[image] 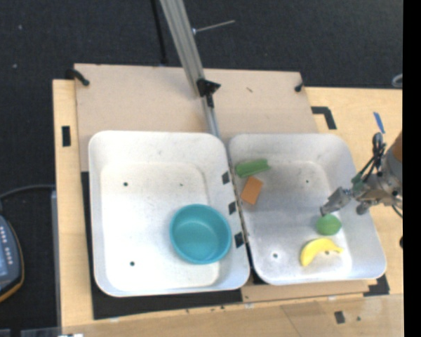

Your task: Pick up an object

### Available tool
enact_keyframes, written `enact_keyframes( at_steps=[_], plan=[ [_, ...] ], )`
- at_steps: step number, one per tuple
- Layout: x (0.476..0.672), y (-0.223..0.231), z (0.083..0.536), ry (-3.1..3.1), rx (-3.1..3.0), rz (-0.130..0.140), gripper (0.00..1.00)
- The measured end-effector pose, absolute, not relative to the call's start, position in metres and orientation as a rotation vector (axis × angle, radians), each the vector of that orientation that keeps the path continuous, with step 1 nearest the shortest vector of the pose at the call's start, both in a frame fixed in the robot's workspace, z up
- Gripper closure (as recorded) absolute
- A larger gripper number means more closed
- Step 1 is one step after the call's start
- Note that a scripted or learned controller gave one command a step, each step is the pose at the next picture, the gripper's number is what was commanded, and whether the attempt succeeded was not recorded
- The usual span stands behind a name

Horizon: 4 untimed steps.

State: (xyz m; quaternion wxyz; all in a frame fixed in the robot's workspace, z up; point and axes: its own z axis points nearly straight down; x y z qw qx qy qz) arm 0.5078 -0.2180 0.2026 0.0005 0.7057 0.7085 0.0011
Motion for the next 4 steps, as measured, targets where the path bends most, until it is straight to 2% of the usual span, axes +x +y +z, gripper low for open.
enact_keyframes(
  at_steps=[1,2,3,4],
  plan=[
    [0.508,-0.218,0.203,2.224,2.217,0.004,0.00],
    [0.513,-0.212,0.145,2.223,2.224,-0.004,0.00],
    [0.513,-0.214,0.100,2.218,2.220,-0.001,0.00],
    [0.514,-0.214,0.112,2.213,2.222,0.004,1.00]
  ],
)
